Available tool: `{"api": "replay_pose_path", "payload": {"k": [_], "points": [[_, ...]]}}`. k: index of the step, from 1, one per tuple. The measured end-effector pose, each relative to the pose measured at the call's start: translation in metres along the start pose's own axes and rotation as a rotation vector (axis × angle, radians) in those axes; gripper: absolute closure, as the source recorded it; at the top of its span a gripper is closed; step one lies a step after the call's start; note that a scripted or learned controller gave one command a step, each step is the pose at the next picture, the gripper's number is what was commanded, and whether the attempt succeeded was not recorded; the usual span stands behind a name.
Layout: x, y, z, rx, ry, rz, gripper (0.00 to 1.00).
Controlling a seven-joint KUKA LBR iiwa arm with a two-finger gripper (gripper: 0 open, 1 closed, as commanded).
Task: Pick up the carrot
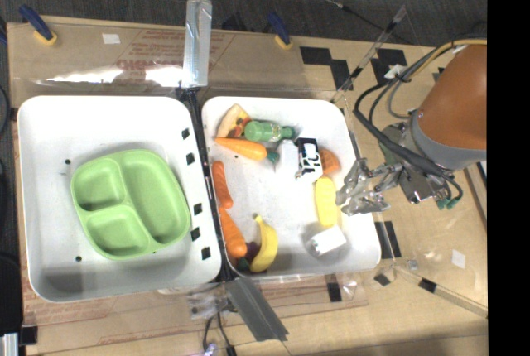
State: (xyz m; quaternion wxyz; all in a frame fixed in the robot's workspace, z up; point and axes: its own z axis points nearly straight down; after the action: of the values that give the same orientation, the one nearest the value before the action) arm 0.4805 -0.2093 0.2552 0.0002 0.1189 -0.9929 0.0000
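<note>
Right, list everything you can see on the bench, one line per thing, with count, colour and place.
Shallow white bins: two, side by side.
Green three-compartment plastic tray: one, in the left bin.
Orange tapered carrot: one, upper part of the right bin.
Green plastic bottle: one, above the carrot.
Yellow curved banana: one, bottom of the right bin.
Long orange-red vegetable pieces: two, along the right bin's left wall.
Yellow oblong block: one, right side.
White cube: one, below the yellow block.
Gripper: one, grey metal, at the right bin's right rim.
</note>
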Motion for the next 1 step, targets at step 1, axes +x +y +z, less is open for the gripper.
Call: {"api": "replay_pose_path", "payload": {"k": [1], "points": [[-0.0042, -0.001, -0.0082, 0.002, -0.003, -0.244, 1.0]]}}
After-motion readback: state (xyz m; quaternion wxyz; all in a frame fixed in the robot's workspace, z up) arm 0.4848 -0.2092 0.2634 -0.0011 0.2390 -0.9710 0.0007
